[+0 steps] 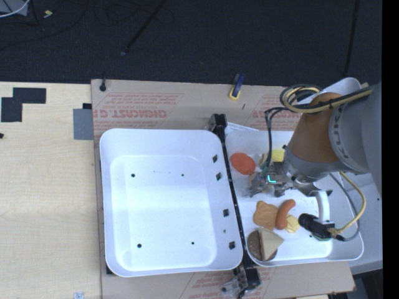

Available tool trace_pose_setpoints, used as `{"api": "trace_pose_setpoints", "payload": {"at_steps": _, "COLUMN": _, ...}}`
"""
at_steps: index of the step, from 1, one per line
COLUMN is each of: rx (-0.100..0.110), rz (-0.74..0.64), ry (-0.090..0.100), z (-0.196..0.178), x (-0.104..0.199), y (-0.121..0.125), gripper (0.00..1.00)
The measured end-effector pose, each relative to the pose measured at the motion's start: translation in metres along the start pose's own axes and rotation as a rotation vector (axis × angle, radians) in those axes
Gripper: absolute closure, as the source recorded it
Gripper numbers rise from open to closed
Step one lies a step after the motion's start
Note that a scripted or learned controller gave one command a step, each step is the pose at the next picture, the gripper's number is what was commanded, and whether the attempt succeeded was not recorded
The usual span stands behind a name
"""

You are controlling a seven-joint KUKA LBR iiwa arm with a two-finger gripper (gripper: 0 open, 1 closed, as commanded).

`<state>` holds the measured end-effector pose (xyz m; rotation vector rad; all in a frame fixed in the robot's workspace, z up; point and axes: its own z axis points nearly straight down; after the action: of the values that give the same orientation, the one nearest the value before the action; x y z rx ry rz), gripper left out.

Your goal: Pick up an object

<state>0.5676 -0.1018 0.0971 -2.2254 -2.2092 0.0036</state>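
My gripper (260, 184) hangs low in the right bin (349, 251), reaching in from the right under the grey arm with its orange band. Just up and left of it lies an orange-red rounded object (243, 162). Just below it lie a tan toast-shaped piece (264, 213) and a red-brown sausage (285, 210), with a small yellow piece (292, 224) beside them. A brown and cream wedge (264, 243) rests in the bin's near-left corner. I see nothing held in the gripper.
The left bin (118, 167) stands beside the right one, with a black divider strip (225, 179) between them. Both sit on a cardboard sheet (156, 108). A blue and yellow clip (236, 87) sits at the cardboard's far edge.
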Motion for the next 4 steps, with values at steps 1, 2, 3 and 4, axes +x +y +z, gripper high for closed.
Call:
{"api": "trace_pose_setpoints", "payload": {"at_steps": 1, "rx": -0.008, "rz": -0.009, "ry": -0.003, "z": 0.009, "x": 0.003, "y": 0.079, "gripper": 0.00}}
{"api": "trace_pose_setpoints", "payload": {"at_steps": 2, "rx": 0.004, "rz": -0.008, "ry": 0.000, "z": 0.000, "x": 0.002, "y": 0.075, "gripper": 1.00}}
{"api": "trace_pose_setpoints", "payload": {"at_steps": 3, "rx": -0.005, "rz": -0.005, "ry": -0.002, "z": -0.061, "x": 0.003, "y": 0.038, "gripper": 1.00}}
{"api": "trace_pose_setpoints", "payload": {"at_steps": 4, "rx": -0.002, "rz": -0.005, "ry": -0.002, "z": -0.057, "x": 0.003, "y": 0.038, "gripper": 0.00}}
